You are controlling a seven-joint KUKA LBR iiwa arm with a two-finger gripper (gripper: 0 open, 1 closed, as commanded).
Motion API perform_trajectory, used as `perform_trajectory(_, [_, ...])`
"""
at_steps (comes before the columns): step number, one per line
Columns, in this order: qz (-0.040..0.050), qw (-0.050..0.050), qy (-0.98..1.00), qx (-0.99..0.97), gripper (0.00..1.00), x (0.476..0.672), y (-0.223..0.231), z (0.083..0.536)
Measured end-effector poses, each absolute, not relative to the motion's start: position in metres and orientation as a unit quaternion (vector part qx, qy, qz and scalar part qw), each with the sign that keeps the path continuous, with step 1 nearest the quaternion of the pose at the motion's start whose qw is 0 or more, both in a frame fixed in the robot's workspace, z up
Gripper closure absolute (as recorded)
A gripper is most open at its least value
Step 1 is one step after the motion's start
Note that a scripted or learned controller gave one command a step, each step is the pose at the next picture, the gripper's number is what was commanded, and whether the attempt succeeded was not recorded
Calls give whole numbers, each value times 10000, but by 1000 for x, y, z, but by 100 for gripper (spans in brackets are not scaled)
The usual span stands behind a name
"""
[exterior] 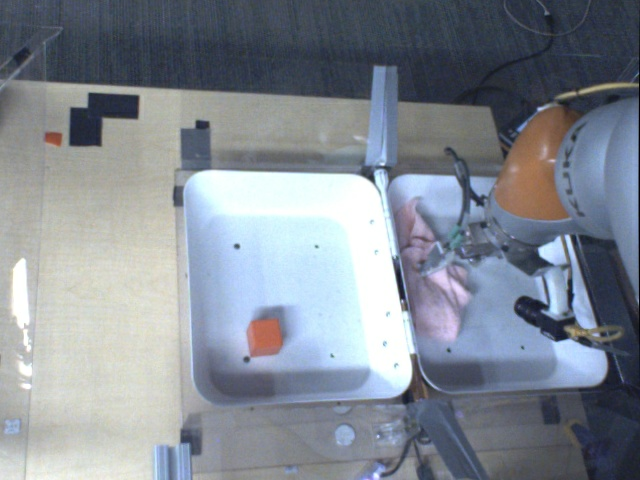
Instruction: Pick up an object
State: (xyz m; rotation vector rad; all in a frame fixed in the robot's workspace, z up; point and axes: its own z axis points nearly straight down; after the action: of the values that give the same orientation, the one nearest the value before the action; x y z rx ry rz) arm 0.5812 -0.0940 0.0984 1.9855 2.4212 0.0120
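Observation:
A pink, soft, crumpled thing (440, 303) lies along the left side of the right bin (520, 368), from near the far wall to past the middle. My gripper (441, 256) reaches in from the right and sits low over the upper middle of this pink thing, hiding part of it. I cannot make out whether it touches or holds it. A small orange cube (265, 337) rests on the floor of the left bin (300, 208), toward the near left corner, far from the gripper.
A metal divider post (382, 118) stands at the far end between the two bins. Black blocks (98, 116) and a tiny orange square (53, 139) lie on the bench at the far left. The arm's orange band (535, 173) hangs over the right bin's far right part.

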Motion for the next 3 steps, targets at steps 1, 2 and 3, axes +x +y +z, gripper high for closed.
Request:
perform_trajectory(1, [67,94,7864,6176,0,554,-111,93])
perform_trajectory(2, [25,32,7286,6850,0,580,-107,109])
perform_trajectory(3, [71,97,7518,6592,0,533,-105,93])
